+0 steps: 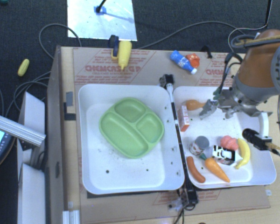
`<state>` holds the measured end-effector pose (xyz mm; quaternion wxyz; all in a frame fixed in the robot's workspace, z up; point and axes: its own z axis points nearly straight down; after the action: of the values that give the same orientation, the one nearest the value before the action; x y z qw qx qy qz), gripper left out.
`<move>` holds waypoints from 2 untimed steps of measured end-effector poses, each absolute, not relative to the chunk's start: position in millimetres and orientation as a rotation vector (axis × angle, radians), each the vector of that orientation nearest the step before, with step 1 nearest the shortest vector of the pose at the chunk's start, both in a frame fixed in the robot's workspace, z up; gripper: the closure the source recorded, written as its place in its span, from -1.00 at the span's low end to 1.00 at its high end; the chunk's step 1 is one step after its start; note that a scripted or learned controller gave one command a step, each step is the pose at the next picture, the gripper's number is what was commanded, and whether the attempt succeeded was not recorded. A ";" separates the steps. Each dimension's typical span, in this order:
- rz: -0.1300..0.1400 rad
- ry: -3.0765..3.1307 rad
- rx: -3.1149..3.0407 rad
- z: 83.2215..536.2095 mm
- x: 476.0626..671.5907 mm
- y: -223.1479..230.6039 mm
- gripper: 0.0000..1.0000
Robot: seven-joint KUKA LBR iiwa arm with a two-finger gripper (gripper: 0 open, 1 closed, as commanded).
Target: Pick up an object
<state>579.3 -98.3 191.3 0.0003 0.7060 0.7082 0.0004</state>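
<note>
The gripper hangs over the back of the right bin, fingers spread apart with nothing between them. Just to its left lies what may be a small orange-brown food toy, hard to make out. Nearer the front sit a carrot, a banana and a sausage. The left bin holds a green divided plate.

Arm enters from right, orange band above grey wrist, wrist angled down-left. Gripper low, its fingers spread apart pointing left. Nothing seen between fingers.
</note>
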 end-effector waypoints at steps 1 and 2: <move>0.001 2.222 2.220 84.3 521.1 -102.6 -1.00; 0.003 2.220 2.219 141.4 518.9 -136.9 -1.00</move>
<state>518.9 -136.9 141.4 0.0016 0.7070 0.7072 0.0008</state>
